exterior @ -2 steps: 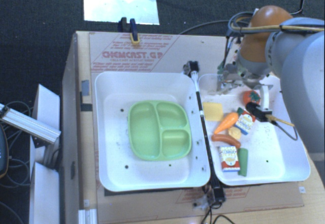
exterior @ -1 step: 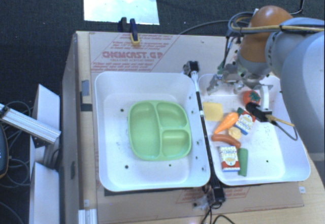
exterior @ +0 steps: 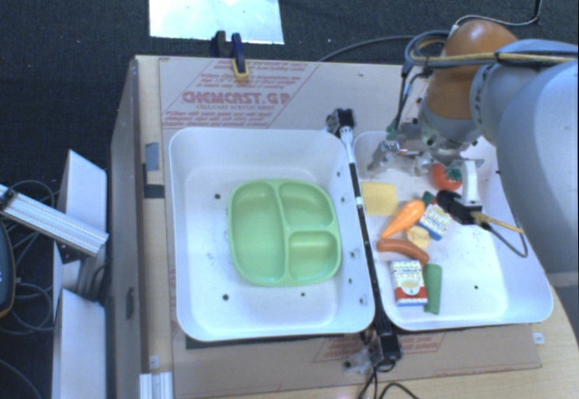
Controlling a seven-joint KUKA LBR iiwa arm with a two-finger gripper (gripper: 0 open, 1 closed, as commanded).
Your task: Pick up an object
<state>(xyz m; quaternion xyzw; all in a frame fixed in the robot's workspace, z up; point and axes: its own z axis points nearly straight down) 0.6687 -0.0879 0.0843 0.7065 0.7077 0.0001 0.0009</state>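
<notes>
Nothing looks lifted yet: the gripper (exterior: 398,151) hangs low over the far end of the right bin (exterior: 520,298), jaws' state impossible to tell. The toy carrot (exterior: 402,218), sausage (exterior: 403,249), cheese slice (exterior: 379,199) and small carton (exterior: 409,283) lie on the bin floor.

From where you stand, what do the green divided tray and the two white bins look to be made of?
The green divided tray looks like moulded plastic, matte to satiny: uniform pastel colour, rounded compartment ridges. The two white bins seem thin formed plastic, slightly glossy, with soft rolled rims, though coated metal cannot be ruled out.
</notes>
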